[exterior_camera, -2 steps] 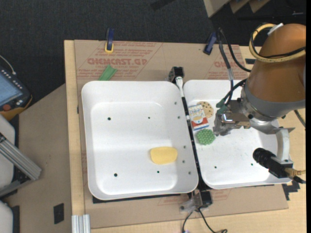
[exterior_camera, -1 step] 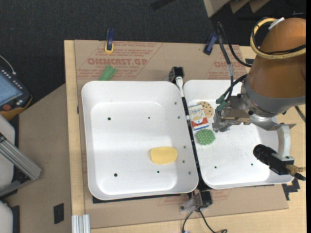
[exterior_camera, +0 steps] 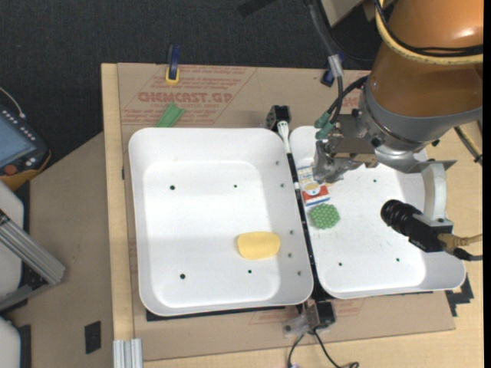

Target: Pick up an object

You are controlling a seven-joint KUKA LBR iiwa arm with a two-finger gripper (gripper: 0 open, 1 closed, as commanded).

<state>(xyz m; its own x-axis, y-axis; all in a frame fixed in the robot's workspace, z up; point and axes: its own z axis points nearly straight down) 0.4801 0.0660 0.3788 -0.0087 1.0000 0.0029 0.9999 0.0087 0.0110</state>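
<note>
Gripper (exterior_camera: 325, 172) is low over the right bin (exterior_camera: 368, 261), hard by its left wall, where it meets the left bin (exterior_camera: 192, 205). I cannot tell whether it is spread or pressed together, because my own wrist covers it from above.

Candidates:
- A small red-and-white packet (exterior_camera: 313, 195) sits just under the gripper's tip, touching or nearly so.
- A green bumpy ball (exterior_camera: 324, 216) lies just beside the packet, toward the near edge.
- A yellow lump (exterior_camera: 258, 245) lies in the left bin, well apart.

Nothing is visibly held.

Risks, as I judge them:
- The packet sits close against the wall, so one side of my gripper could land on the rim and never get around it.
- The packet and ball crowd each other, so closing here might shove the ball aside or catch both poorly.
- The ball looks round and is likely to squirt out of a shallow pinch.
</note>
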